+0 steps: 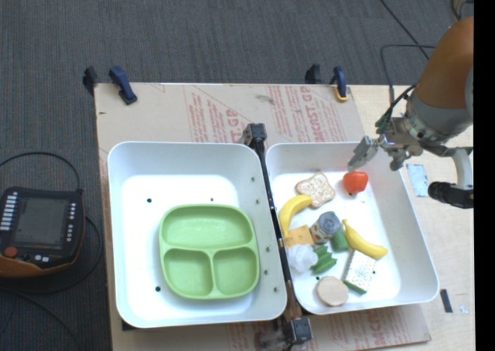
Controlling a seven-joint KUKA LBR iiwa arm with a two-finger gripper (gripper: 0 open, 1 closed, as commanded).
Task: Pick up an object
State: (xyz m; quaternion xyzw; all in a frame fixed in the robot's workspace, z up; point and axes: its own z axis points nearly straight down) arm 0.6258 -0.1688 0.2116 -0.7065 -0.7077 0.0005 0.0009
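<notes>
Tomato [356, 182]: red, round, upper part of the right bin [418, 241], near centre-right of the frame, resting on the bin floor, apart from the toast slice [315, 186] to its left.
End effector [377, 151]: hovering just above and right of the tomato, over the bin's upper rim; gripping nothing; opening width impossible to tell.
Clutter: two bananas [294, 210], a grey can [328, 224], green pieces lower in the same bin.
Left bin: holds a green divided tray [209, 250].
Risk: likely roll of the round tomato off a slanted fingertip; possible snag on the rim during descent.
</notes>
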